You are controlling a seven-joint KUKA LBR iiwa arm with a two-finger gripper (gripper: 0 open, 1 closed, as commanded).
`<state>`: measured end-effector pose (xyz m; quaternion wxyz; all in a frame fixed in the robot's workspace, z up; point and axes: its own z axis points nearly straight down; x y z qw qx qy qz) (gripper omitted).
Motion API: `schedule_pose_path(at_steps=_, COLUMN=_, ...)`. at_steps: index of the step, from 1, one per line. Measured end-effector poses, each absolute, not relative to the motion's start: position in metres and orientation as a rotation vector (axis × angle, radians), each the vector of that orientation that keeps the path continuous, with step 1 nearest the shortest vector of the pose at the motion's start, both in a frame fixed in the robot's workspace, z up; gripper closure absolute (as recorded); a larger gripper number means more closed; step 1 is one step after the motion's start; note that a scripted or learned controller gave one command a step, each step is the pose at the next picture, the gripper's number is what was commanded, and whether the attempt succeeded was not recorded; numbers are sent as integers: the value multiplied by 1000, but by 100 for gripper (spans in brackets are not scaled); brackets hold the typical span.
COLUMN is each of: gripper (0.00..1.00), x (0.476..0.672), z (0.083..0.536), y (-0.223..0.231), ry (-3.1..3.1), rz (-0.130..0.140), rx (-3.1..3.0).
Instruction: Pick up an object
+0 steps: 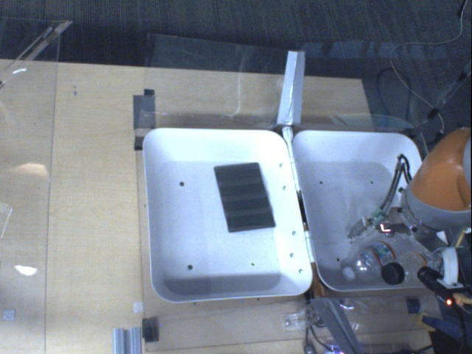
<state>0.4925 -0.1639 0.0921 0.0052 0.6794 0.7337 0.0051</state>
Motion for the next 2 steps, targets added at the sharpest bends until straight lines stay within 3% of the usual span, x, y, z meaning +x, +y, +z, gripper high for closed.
schedule_pose_path(at_steps=1, gripper=0, x=569, z=89, y=-152, ry=2117, rz=13, rx=2308)
schedule_pose_path(at_steps=2, gripper=0, x=514, z=90, y=-125, ry=2298, rz=16, rx=2120)
